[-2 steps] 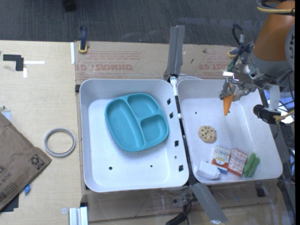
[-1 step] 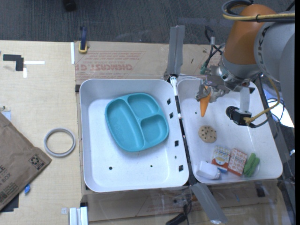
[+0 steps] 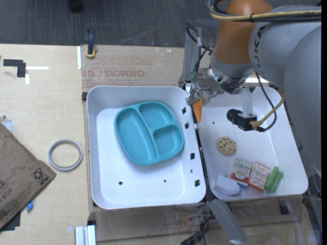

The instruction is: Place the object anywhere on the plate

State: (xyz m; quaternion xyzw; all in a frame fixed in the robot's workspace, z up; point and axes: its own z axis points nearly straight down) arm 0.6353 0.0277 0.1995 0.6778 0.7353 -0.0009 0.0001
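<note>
Bench cardboard lettering mirrored, gripper [image 3: 195,102] clamped on orange carrot [image 3: 197,112], blue plate [image 3: 149,132] left.

Occlusions and cut-offs noted on bench inspection.

The arm [image 3: 286,40] is running out of frame at the top and right edges and is covering the upper right corner of the right bin [image 3: 286,152]. The gripper [image 3: 195,98] is sitting over the divide between the bins; its fingertips are too small and cluttered to tell how they are standing. An orange object [image 3: 197,112] is showing just below it, its upper end hidden. The cardboard box [image 3: 18,175] is being cut by the left edge. Print on the small carton [image 3: 251,174] is too small to read.
</note>
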